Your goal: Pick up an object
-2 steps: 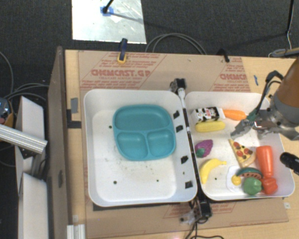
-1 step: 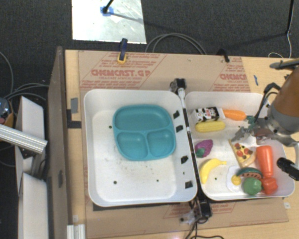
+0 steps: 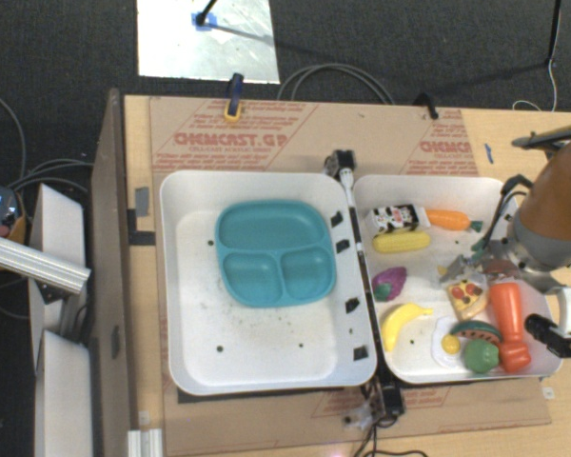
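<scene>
The tool (image 3: 464, 267) sits low in the right bin (image 3: 414, 187), its state cannot be told, and no item is seen held in it. Directly beside its tip lie a pizza slice (image 3: 468, 298) and an orange bottle (image 3: 509, 324); a little farther off are a purple fruit (image 3: 390, 280), a banana (image 3: 403, 322), a corn cob (image 3: 401, 243), a carrot (image 3: 448, 220) and a toy cow (image 3: 395, 219). Farthest from the tool, in the left bin (image 3: 195, 350), rests a teal divided plate (image 3: 273, 253).
</scene>
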Action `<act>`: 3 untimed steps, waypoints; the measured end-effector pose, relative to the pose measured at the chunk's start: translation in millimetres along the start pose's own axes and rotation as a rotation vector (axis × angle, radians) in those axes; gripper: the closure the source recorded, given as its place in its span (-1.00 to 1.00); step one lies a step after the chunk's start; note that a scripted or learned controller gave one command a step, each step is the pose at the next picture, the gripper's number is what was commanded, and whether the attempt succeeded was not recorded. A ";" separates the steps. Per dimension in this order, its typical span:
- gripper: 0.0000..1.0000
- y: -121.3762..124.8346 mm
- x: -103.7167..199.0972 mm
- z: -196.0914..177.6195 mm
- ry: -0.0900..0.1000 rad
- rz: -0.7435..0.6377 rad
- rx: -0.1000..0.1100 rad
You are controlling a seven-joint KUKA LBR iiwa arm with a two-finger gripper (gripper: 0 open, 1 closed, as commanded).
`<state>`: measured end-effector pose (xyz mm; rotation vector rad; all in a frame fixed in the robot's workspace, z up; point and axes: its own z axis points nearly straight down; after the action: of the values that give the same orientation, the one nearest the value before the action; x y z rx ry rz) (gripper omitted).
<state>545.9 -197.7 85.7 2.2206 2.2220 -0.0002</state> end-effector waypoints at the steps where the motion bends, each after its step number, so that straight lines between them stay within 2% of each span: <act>1: -1.00 -11.5 -5.7 1.3 0.000 -0.001 -0.001; 2: -1.00 9.5 5.9 0.6 0.000 -0.005 -0.004; 3: -1.00 129.5 9.4 -48.9 -0.004 -0.010 -0.019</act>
<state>675.4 -188.2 134.6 2.1983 2.2213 0.0154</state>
